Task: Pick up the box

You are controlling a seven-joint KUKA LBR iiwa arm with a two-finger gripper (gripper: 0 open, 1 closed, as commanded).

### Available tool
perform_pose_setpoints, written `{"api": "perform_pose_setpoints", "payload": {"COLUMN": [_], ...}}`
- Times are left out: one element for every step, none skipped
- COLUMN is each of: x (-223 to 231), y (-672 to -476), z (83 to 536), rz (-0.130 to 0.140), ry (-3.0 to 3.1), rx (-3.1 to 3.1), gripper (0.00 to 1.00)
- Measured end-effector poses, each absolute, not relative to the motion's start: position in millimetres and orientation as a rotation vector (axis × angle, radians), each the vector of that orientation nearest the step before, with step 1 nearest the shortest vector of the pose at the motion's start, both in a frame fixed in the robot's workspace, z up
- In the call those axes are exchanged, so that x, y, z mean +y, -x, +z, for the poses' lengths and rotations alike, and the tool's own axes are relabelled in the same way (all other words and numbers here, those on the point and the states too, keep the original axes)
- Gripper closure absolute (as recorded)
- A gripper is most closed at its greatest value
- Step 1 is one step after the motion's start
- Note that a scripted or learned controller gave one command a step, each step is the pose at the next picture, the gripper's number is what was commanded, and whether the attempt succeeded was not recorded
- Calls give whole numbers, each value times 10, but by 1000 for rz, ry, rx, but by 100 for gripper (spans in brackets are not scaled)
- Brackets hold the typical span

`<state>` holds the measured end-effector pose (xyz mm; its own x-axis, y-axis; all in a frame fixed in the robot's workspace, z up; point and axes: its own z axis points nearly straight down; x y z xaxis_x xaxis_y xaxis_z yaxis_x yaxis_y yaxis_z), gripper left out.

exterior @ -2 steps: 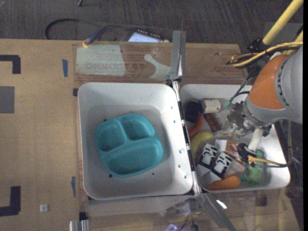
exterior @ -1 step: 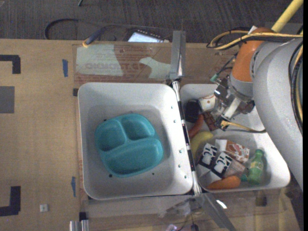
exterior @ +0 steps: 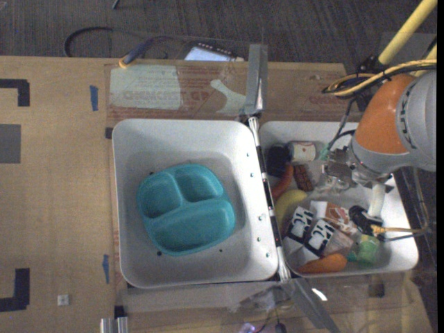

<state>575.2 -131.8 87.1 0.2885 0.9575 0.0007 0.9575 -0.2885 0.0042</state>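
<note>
Box (exterior: 313, 229), white with black markings, lies in the right bin (exterior: 409, 252) near its front, amid a clutter of small items, with an orange carrot-like piece (exterior: 323, 263) just in front of it and a yellow item (exterior: 290, 201) beside it. The gripper (exterior: 338, 174) hangs over the middle of that bin, behind the box and apart from it; whether it is open cannot be made out. A teal divided plate (exterior: 185, 208) sits in the left bin (exterior: 139, 144).
</note>
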Motion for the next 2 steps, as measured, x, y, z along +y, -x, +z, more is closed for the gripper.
{"api": "perform_pose_setpoints", "payload": {"x": [-811, -575], "y": [-5489, -5657], "z": [2217, 2307], "rz": [0, 0], "ry": [-2749, -2797], "rx": [1520, 1429], "gripper": [100, 100]}}
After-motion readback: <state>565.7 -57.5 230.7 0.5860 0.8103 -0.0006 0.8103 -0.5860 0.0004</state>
